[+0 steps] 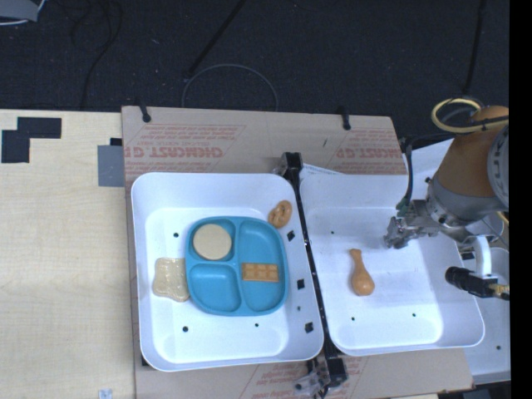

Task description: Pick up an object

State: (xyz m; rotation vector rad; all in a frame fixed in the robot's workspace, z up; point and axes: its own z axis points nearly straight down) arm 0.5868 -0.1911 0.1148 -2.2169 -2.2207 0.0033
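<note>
A tan drumstick-shaped toy [360, 273] lies in the middle of the right bin [416, 327]. My gripper [402, 231] hangs over the right bin's upper right part, up and to the right of the drumstick and apart from it. Nothing shows in its grasp. In the left bin [158, 339] sits a blue divided tray [236, 296] with a round beige disc [211, 241] in its top left compartment and an orange waffle piece [260, 273] in its right one.
A brown pretzel [281, 214] lies at the left bin's upper right, beside the tray. A pale bread slice [171, 278] rests against the tray's left side. A black divider rail [304, 248] runs between the bins. The arm's body [470, 173] covers the right bin's far right corner.
</note>
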